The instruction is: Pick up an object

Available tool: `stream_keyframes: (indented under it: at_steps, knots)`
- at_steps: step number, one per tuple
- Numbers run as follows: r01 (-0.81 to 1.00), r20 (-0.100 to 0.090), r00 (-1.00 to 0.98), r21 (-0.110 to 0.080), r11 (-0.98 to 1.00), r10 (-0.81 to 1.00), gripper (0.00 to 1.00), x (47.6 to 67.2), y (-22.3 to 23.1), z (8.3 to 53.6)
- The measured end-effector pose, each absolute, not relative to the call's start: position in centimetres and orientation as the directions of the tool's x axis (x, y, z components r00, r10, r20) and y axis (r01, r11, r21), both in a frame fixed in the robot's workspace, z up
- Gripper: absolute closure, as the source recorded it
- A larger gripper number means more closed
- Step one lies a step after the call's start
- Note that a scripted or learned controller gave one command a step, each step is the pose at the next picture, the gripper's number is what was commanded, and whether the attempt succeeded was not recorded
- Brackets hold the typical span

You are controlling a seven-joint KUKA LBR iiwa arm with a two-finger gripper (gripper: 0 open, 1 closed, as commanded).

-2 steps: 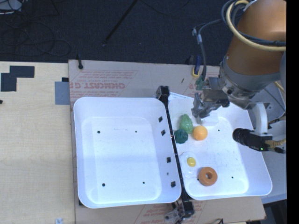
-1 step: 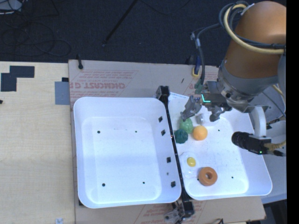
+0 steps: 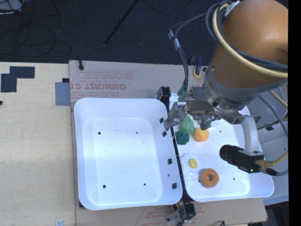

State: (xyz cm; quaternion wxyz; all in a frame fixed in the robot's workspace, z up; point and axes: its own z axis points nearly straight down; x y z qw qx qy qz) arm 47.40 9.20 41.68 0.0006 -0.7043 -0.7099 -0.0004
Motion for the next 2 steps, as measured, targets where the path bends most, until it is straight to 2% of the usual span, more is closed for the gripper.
stream_keyframes:
  at_steps: [1,2]
  knots:
    - [1.000,-0.004,0.003,-0.016,-0.003,1.000,0.00,47.4,6.7,28.7]
    - [1.000,-0.002,0.005,-0.007,-0.005,1.000,0.00,49.0,1.7,26.7]
